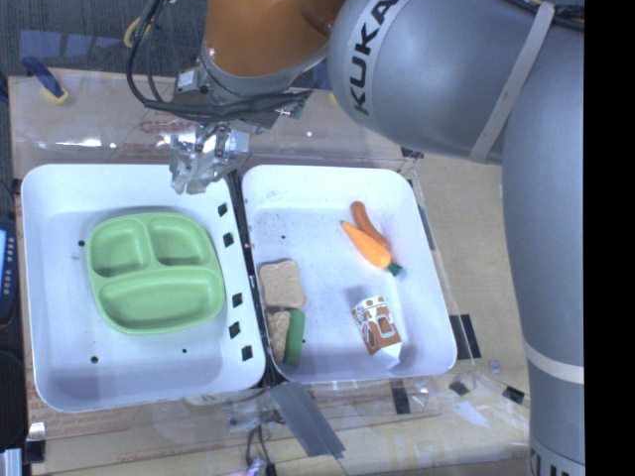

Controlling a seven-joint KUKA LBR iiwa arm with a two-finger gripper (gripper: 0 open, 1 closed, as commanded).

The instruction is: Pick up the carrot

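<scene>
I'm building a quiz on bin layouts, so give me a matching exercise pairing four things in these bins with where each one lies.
Things:
1. green divided plate
2. carrot
3. small carton
4. bread slice

Places:
A. right bin, by its left wall
B. left bin, middle
C. right bin, near front right corner
D. right bin, upper right, beside the sausage

Pairs: 1-B, 2-D, 3-C, 4-A

Pale wood table (476,216) under a clear, glossy sheet that catches glare near the back edge. Dark grey ribbed surface (89,8) behind the table. Black tape marks (462,335) on the right side. Blue strip (45,77) at the back left corner.
</scene>
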